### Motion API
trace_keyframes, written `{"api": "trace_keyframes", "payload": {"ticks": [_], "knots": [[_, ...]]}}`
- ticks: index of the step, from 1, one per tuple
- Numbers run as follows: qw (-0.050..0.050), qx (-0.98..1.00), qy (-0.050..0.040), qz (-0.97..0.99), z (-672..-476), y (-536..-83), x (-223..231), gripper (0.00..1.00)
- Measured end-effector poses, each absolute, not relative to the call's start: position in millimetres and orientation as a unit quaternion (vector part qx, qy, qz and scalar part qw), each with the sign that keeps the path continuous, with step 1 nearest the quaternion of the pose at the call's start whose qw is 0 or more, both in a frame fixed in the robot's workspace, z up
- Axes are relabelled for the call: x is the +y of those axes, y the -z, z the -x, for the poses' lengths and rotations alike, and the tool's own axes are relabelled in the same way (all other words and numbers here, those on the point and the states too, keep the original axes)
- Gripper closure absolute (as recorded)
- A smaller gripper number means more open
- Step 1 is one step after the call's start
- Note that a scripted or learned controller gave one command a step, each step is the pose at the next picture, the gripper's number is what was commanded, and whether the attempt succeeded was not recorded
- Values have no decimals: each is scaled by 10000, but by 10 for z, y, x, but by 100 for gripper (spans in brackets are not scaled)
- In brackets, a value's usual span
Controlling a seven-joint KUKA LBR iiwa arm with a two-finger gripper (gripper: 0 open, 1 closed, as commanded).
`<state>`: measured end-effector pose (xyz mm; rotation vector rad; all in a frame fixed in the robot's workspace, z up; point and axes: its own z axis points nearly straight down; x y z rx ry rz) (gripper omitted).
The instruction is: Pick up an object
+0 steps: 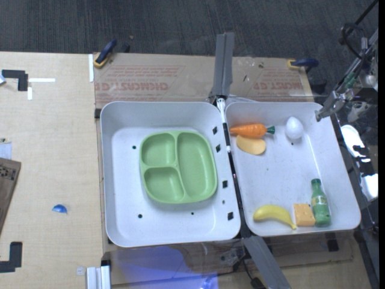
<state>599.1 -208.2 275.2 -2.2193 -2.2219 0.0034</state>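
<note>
1. Where the right bin holds the loose things, they lie in two groups: a carrot with green top sits at the far left corner, touching a yellow-orange slice just in front of it, and a white egg rests near them to the right.
2. At the near edge of that bin, a banana lies just beside an orange block, and a green bottle lies against the block's right side, its cap pointing away from the camera.
3. The left bin carries a green divided plate with three compartments, sitting about in its middle.
4. The tool shows at the far right corner of the right bin, above its rim; it is dark and small against clutter, so I cannot tell how it is set, and nothing is seen in it. It is well apart from the egg and from the other items.
5. Both bins rest on cardboard on the tabletop, with a small blue piece lying on the wood to the left.
</note>
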Motion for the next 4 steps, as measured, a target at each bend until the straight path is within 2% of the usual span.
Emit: {"api": "trace_keyframes", "payload": {"ticks": [1, 2, 3, 4], "knots": [[-4, -6524, -11, 7578, -6515, -2287, -2209, 0], [-13, -7282, -6, 6853, -6587, -2690, -1933, 0], [-3, -7718, -3, 6359, -6592, -1476, -1707, 0], [0, -8002, -3, 5997, -6297, -917, -971, 0]]}}
